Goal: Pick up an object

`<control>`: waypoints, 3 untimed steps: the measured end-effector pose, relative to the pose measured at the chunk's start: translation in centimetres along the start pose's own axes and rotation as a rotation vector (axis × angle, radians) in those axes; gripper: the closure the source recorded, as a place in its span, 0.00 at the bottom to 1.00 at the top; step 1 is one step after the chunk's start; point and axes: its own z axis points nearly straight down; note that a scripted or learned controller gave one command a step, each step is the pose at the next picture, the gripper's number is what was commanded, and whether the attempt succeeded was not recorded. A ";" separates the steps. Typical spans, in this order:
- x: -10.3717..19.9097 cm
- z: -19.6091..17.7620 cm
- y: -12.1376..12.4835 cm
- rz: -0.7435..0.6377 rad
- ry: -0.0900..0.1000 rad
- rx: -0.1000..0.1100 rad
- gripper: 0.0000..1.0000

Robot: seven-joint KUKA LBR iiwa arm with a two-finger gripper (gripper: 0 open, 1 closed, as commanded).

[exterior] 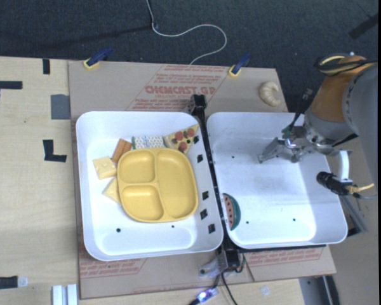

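Dark carpet fills the top of my view, with a thin white cable (189, 33) looping across it, and below that a sheet of brown cardboard (171, 88) lies on the pale wooden bench (25, 189), pinned at its far edge by two clamps with blue and yellow handles (98, 58). Two shallow white bins sit side by side on the cardboard, touching along a dark divider. From my seat, the left bin (95, 234) holds a yellow divided plate (157, 184) with three compartments, lying flat near the middle. Tucked against the plate's far and left edges I see several small toy food pieces: a pale yellow square (104, 167), a brown cracker-like piece (121, 149), and a slice of pizza (183, 137) close to the divider. The right bin (305, 234) has a watermelon-slice toy (231, 211) pressed against its left wall, near the front. A small beige object (270, 93) rests on the cardboard beyond the right bin. The arm (343, 100) comes in from the right, its orange band showing above the wrist, and the gripper (267, 155) hovers low over the far part of the right bin. Its metal fingers point left toward the divider; I cannot tell whether they are spread or closed, and I see nothing between them. The watermelon slice lies well apart from the gripper.
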 end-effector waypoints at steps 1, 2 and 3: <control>0.0 -1.1 0.1 -0.001 -0.001 -0.002 1.00; 0.8 -5.6 0.3 0.000 0.002 -0.004 1.00; 1.4 -10.5 -0.5 0.000 0.003 -0.002 1.00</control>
